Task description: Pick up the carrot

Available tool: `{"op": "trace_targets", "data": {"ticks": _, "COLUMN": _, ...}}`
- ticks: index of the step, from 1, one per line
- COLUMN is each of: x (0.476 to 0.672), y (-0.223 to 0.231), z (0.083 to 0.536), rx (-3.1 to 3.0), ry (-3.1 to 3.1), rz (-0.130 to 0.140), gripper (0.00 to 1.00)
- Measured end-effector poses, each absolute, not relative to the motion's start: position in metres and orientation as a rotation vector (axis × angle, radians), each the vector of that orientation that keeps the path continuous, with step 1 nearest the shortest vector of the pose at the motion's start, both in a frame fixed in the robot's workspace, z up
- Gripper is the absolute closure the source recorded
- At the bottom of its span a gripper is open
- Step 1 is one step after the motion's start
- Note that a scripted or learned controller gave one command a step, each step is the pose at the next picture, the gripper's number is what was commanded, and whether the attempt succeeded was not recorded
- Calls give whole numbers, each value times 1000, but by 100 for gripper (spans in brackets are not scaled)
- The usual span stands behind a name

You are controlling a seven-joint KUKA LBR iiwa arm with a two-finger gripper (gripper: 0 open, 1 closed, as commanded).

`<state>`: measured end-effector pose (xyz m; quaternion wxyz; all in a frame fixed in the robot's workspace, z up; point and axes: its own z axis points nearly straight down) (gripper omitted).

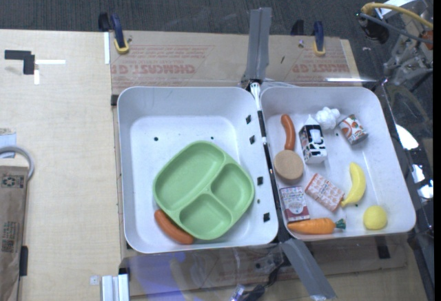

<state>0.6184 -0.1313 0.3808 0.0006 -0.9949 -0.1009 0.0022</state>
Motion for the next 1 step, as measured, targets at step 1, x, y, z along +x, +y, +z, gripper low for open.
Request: {"op": "trace_targets", "data": {"ticks": 1, "x": 646, "y": -53, "z": 364, "rx": -3085, "ry": -591, "rz": 11, "gripper": 100}}
